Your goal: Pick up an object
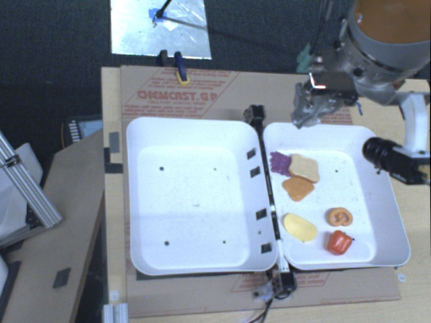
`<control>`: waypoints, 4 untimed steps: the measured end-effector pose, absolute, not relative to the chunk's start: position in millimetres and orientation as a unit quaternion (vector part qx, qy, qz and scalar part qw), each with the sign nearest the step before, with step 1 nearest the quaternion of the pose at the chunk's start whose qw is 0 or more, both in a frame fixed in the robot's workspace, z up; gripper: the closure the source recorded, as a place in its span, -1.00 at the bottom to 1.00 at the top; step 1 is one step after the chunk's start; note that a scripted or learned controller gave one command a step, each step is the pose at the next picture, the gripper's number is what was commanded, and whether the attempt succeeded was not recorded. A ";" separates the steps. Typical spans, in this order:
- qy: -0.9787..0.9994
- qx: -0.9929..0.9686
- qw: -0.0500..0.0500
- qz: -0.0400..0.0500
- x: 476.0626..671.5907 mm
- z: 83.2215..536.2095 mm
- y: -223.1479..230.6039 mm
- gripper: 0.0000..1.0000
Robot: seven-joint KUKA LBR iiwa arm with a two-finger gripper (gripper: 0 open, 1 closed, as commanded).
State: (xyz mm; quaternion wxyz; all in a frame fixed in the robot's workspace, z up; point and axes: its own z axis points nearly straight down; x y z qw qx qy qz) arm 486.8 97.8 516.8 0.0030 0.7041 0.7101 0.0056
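The right bin [377, 180] holds several small items: a purple piece [279, 161], a tan bread slice [305, 168], an orange-brown piece [297, 188], a yellow lump [300, 227], an orange ring-shaped piece [339, 216] and a red pepper [339, 242]. My gripper [306, 118] hangs above the back rim of the right bin, up and to the right of the purple piece and the bread slice. Nothing shows between its tips, and it touches none of the items.
The left bin [195, 194] lies beside the right one, with black clips [259, 173] along the shared rim. A black cylinder [387, 155] juts in over the right bin's right edge. A blue and yellow clamp [180, 69] and a foil sheet [160, 19] lie behind.
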 end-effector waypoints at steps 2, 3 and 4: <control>0.705 0.709 0.001 0.001 485.7 483.8 81.6 1.00; 0.711 0.704 0.000 0.002 486.2 487.7 159.2 1.00; 0.710 0.704 0.000 0.000 506.0 445.4 198.4 1.00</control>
